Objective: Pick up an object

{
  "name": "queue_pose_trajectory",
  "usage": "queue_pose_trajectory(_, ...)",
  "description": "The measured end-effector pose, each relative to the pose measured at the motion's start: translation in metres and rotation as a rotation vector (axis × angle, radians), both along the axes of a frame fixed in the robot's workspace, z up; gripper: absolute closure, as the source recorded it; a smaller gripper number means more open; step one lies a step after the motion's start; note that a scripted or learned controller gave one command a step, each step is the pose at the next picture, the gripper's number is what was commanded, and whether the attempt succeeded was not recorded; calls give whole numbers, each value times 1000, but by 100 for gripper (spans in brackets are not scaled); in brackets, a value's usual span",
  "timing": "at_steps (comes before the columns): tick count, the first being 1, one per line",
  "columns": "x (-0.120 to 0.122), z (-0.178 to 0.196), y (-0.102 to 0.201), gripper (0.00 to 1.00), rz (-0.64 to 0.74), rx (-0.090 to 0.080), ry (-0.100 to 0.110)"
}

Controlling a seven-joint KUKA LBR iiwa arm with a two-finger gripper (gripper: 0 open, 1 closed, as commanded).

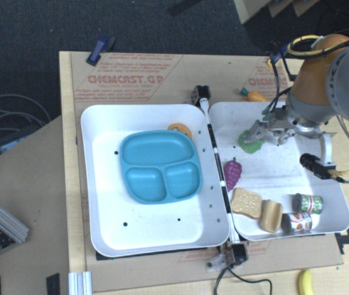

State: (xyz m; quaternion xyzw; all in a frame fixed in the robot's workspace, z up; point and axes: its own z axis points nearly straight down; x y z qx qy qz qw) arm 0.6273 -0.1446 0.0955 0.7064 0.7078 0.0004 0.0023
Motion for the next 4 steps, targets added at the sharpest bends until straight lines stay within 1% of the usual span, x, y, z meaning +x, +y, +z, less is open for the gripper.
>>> queue_pose_trajectory(1,7,-11,32,0,-1,3,5)
queue_pose_trajectory(2,40,-10,21,0,-1,2,2)
queue_pose_trajectory(3,0,-11,44,0,-2,3,4)
queue_pose_trajectory(4,40,-10,31,0,-1,2,2)
